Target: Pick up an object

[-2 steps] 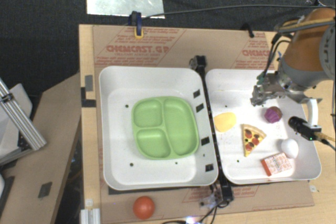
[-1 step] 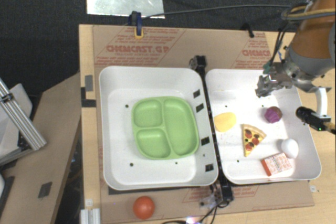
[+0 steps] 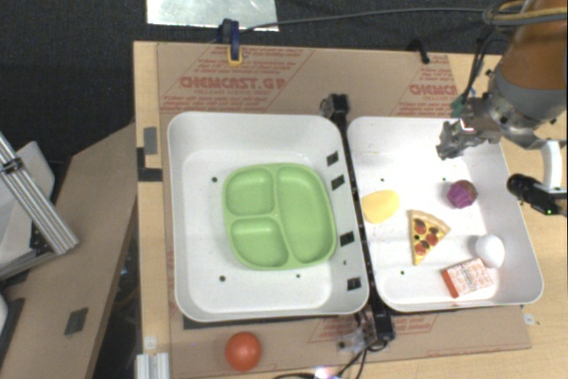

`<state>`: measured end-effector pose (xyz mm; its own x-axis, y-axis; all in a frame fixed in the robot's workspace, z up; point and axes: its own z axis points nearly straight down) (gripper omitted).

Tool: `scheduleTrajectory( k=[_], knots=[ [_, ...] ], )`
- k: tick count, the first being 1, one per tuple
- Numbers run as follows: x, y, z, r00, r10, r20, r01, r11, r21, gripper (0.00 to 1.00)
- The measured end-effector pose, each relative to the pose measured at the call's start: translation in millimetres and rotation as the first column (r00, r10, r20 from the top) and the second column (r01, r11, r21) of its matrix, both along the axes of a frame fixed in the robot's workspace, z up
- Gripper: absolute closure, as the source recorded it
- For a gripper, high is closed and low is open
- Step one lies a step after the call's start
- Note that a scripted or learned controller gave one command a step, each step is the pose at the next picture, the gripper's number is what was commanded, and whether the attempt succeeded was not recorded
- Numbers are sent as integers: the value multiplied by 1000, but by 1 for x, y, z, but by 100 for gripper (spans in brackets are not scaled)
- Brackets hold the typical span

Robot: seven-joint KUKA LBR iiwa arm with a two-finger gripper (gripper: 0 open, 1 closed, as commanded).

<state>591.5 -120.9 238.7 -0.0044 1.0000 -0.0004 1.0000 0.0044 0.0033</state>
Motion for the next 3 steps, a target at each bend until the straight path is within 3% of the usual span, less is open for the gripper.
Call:
scheduleTrajectory(
  k=[3],
  knots=[
    [-14, 142, 6, 1000, 4, -1, -4, 1000, 1, 100]
  ],
)
